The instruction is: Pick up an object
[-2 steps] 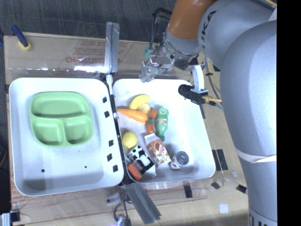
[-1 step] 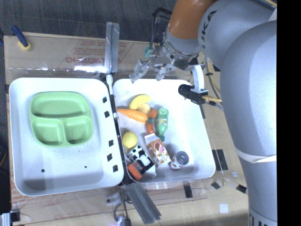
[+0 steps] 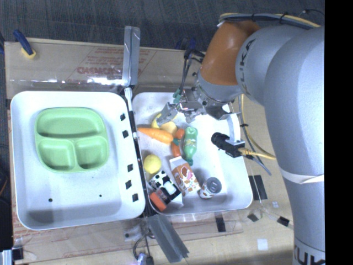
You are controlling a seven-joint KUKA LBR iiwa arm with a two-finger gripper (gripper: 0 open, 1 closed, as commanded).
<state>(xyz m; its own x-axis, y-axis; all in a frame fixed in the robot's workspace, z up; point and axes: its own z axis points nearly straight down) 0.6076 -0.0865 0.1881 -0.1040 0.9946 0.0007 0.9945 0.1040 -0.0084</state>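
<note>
With its jaws' state impossible to tell, the gripper (image 3: 179, 108) hovers at the right bin's (image 3: 238, 195) twelve o'clock over the crowded carrot (image 3: 155, 134), risking a glancing miss.

We see a big arm (image 3: 287, 93) with a smooth, round, grey shell. Near its wrist there is an orange band (image 3: 227, 53), shiny and curved like a ball. Thin yellow and black cables (image 3: 276, 19) run over the top of the band. Below it sits the gripper (image 3: 179, 108), made of small grey metal parts with a bit of green. We can read dark letters (image 3: 308, 255) at the bottom of the shell.
</note>
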